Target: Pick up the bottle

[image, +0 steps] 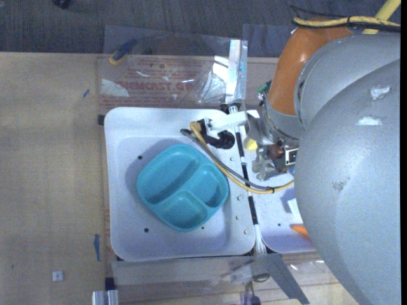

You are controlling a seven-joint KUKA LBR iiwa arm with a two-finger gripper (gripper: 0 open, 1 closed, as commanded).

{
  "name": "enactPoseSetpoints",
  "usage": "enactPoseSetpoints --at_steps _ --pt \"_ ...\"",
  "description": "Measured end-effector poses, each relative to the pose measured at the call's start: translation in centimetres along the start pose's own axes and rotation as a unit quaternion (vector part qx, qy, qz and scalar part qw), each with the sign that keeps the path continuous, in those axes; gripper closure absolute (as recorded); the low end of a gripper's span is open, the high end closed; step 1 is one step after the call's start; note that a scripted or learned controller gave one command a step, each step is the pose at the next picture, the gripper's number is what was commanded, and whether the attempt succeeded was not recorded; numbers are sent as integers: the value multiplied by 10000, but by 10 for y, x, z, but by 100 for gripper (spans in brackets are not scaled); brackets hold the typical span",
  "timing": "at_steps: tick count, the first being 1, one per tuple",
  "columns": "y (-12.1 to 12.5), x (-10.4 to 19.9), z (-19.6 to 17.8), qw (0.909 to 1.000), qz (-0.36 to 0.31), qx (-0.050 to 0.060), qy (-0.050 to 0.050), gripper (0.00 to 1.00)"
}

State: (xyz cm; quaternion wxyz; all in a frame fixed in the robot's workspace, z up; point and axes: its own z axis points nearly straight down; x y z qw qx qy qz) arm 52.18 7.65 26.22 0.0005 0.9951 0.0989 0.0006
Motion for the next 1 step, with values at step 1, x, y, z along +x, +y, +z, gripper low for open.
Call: enactPoseSetpoints --at_steps 1 --pt "55 57 18 9707 -2404 10 -18 100"
